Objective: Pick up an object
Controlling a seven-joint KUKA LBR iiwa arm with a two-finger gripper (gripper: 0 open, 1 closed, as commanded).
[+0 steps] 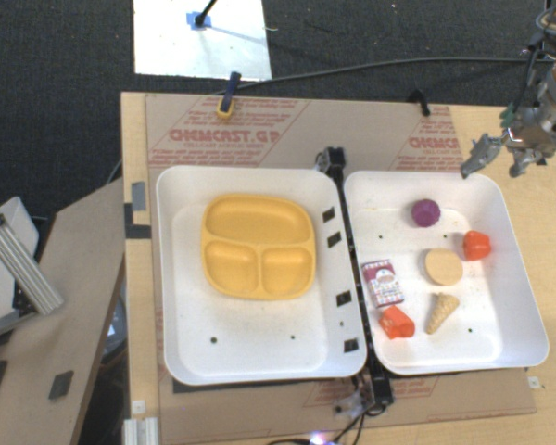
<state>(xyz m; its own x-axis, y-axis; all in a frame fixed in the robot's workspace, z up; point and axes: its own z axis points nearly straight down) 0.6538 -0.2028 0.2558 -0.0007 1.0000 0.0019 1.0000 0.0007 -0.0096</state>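
Bench (pixel 259 123) front edge bare | right bin (pixel 514 248): purple ball (pixel 426 212), tan disc (pixel 443 267), ridged cone (pixel 441 312), loosely spaced | gripper (pixel 502 154) above far rim, jaws spread, holding nothing | left bin (pixel 181 248): smooth yellow tray (pixel 259 247)

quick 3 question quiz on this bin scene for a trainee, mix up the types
1. True or false: the yellow tray lies in the left bin.
2. Which lies nearest the divider? A purple ball B red carton C cone
3. Fill in: the gripper hangs above the right bin's ____ edge, holding nothing.

Key: 1 true; 2 B; 3 far
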